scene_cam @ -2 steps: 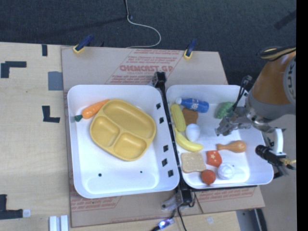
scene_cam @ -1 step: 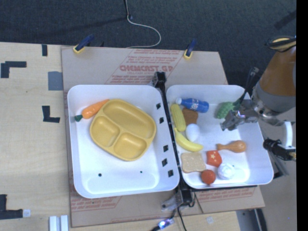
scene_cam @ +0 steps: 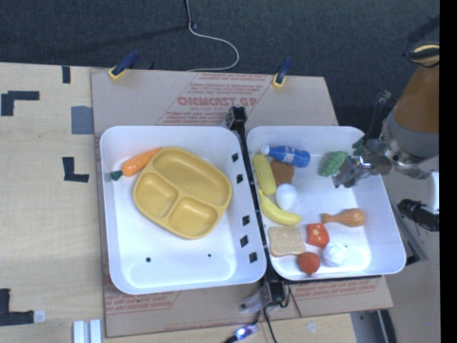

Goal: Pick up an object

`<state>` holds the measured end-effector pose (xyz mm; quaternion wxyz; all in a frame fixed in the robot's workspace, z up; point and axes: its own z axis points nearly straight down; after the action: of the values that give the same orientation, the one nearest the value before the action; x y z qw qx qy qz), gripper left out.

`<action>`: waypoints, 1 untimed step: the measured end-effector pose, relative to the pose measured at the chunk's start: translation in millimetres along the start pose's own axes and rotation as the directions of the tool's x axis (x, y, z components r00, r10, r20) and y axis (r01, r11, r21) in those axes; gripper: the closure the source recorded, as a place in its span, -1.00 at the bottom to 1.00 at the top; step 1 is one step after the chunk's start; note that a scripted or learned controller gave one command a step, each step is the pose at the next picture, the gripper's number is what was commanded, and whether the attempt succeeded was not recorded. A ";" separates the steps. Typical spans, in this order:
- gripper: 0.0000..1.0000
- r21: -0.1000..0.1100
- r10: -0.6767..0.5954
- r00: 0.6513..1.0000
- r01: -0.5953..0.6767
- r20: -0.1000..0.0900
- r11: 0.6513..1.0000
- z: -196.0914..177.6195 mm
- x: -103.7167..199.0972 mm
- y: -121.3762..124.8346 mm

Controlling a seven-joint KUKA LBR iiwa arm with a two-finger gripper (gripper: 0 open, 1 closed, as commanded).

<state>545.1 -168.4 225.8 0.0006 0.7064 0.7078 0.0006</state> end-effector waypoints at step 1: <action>1.00 0.001 -0.006 1.000 0.006 -0.001 1.000 -5.2 49.9 37.0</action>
<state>582.0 -118.3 231.0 -0.0002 0.7044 0.7098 0.0008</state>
